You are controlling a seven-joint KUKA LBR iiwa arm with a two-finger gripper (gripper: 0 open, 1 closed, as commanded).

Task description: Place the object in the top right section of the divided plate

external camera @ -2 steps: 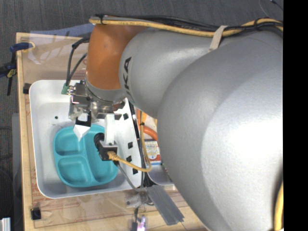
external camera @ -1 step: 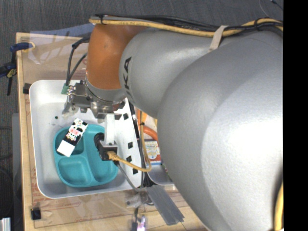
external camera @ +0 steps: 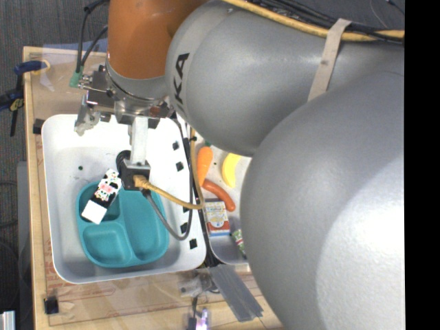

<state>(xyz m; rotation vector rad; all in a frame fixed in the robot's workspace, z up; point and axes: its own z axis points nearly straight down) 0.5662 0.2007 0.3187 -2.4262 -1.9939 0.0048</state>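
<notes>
A teal divided plate (external camera: pixel 130 243) lies in the left white bin (external camera: pixel 62 157). A small white carton with black spots (external camera: pixel 103 196) rests tilted on the plate's upper left part, reaching over its rim. My gripper (external camera: pixel 87 117) hangs below the orange-banded wrist at the bin's far left corner. It stands well above and behind the carton, apart from it. The arm's bulk hides much of the scene to the right.
The right bin (external camera: pixel 223 253) is mostly covered by the arm. In its visible strip lie an orange carrot (external camera: pixel 205 165), a yellow piece (external camera: pixel 232 170), a red-orange item (external camera: pixel 221 196), a small printed packet (external camera: pixel 216 218) and a green bit (external camera: pixel 238 239).
</notes>
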